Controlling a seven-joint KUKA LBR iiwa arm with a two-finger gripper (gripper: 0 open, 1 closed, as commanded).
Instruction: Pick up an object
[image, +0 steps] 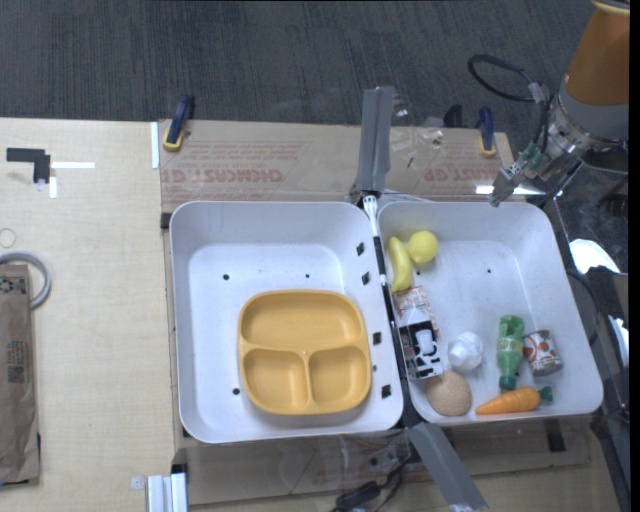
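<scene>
Cardboard (300, 165) under the bins at 12 o'clock carries red print, mirrored or upside down; it looks like "CHEMCAT" but I can't be sure. Two blue clamps (180, 120) pin its far edge. Carton (420, 340) in the right bin (560, 260) has black-and-white print plus a reddish label, too small to read. Small can (541, 352) at 3 o'clock in that bin has a red-and-white label, also unreadable.

Right bin contents: banana (398, 262) and lemon (423, 246) touching at 10 o'clock; carton along the left wall; white ball (465, 352) just right of it; brown egg-shaped thing (450, 394) at 6 o'clock; green bottle (510, 348) beside the can; carrot (512, 401) at 5 o'clock near the front wall.

Left bin (190, 300): yellow three-part tray (303, 352), sitting toward the front.

Gripper (515, 178) hangs over the far right corner of the right bin, about 1 o'clock, well apart from all items. Jaws: can't tell if apart or together, nothing seen between them.

Surface (80, 300) is pale wood. Brown paper bag (18, 370) and a grey ring at 9 o'clock, black bracket (30, 160) at 10 o'clock. Dark grey floor (250, 50) beyond the far edge.
</scene>
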